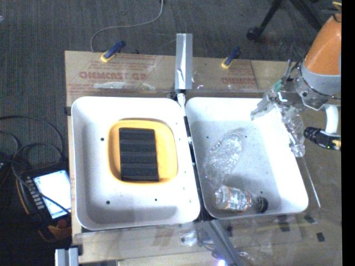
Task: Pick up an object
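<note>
My arm enters at the upper right of the frame, orange band above the wrist. My pincer hangs over the upper right corner of the right bin; its outline blurs against the wall, so its state I cannot tell. A clear plastic bottle lies on its side at the bin's lower edge, a crumpled clear wrapper mid-bin. Left bin: yellow tray bearing a black ribbed block, centre.
</note>
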